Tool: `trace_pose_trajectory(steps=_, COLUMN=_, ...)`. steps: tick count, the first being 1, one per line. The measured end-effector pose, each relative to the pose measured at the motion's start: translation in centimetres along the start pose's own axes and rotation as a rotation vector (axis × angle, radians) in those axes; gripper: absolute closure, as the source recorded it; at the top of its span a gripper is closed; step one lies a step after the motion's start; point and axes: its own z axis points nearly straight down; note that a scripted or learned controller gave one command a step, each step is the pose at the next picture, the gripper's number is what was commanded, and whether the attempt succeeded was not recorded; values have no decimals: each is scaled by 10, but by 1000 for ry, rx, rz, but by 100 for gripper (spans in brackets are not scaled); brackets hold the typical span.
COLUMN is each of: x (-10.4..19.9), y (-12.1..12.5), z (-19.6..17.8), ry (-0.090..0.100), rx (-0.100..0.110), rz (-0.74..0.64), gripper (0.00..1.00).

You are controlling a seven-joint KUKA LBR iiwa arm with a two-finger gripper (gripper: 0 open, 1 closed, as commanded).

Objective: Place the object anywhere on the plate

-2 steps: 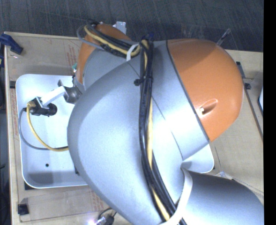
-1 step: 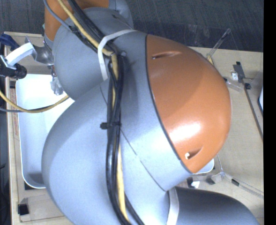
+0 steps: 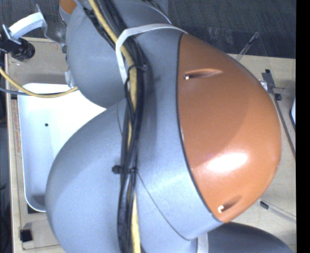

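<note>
The arm's grey body and its orange band (image 3: 228, 136) stand right under the camera and cover most of the bench. A strip of one white bin (image 3: 31, 141) shows at the left, with a small dark speck on its floor. The arm hides whatever else lies in the bins.
The pale wooden bench top (image 3: 281, 88) shows at the right and along the upper left. Yellow and black cables (image 3: 128, 88) run down the arm's casing. Dark carpet lies beyond the bench at the top.
</note>
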Motion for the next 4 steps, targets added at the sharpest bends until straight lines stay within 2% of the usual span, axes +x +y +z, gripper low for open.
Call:
trace_pose_trajectory(steps=1, x=-10, y=-3, z=54, ry=-10, rx=2, rz=-127, gripper=100)
trace_pose_trajectory(steps=2, x=15, y=-1, z=-3, ry=-6, rx=5, rz=-244, gripper=100)
trace_pose_trajectory(steps=3, x=-108, y=-25, z=177, ry=-13, rx=6, rz=-324, gripper=100)
trace_pose_trajectory(steps=4, x=-123, y=-21, z=52, ry=-7, rx=8, rz=-418, gripper=100)
